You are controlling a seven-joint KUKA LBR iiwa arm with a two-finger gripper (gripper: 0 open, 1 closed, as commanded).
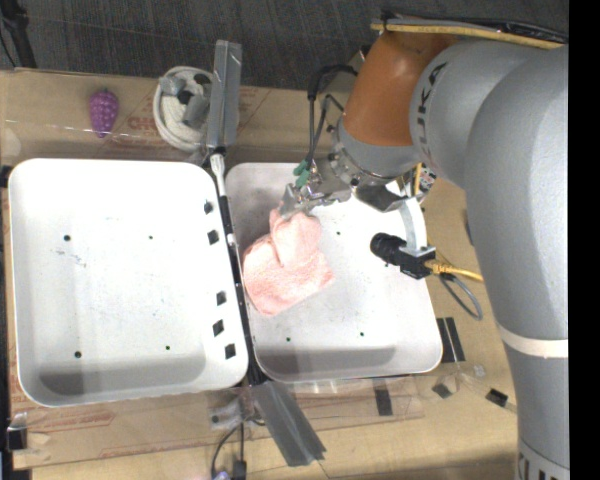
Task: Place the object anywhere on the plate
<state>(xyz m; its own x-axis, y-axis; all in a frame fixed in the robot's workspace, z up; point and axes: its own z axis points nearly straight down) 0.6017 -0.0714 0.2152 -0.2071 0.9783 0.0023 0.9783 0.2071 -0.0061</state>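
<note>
A crumpled pink cloth (pixel 286 260) lies in the right bin (pixel 380 338), against its left wall. The cloth's upper corner is drawn up into a peak that meets my gripper (pixel 301 196). The gripper hangs over the back left part of that bin, its fingers pinched on that corner. The grey wrist and orange band (pixel 385 88) above it hide the bin's back right corner.
The left bin (pixel 110 278) stands beside the right one, a divider with black clips (pixel 223 268) between them. On the bench behind lie a small purple object (pixel 103 111) and a white round item (pixel 183 106). A black fitting with an orange cable (pixel 405 253) hangs over the right bin.
</note>
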